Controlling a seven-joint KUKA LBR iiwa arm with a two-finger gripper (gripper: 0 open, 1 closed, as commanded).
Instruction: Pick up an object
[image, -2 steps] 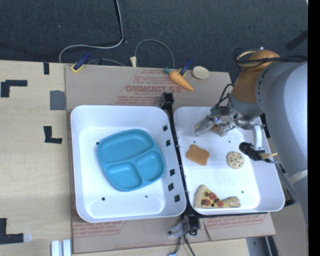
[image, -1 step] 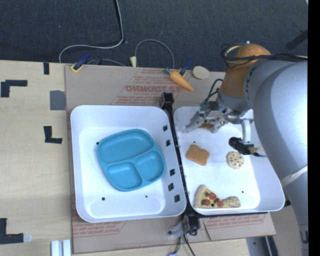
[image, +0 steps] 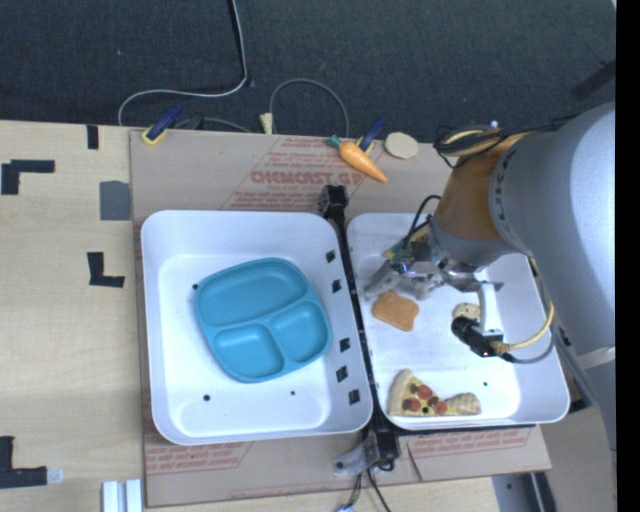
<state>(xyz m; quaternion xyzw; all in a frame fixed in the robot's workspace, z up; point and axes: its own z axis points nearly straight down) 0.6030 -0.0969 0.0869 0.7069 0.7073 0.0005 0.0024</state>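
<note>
The gripper hangs low just above the bun in the right bin, seemingly lined up to grasp it, though whether its fingers are wide or narrow I cannot tell

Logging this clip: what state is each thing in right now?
Gripper: low in the right bin, beside the bread, fingers hard to read.
Bread: lying in the right bin, not lifted.
Pizza slice: flat near the right bin's front edge.
Blue plate: lying flat in the left bin.
Carrot: lying on the board behind the bins.
</note>
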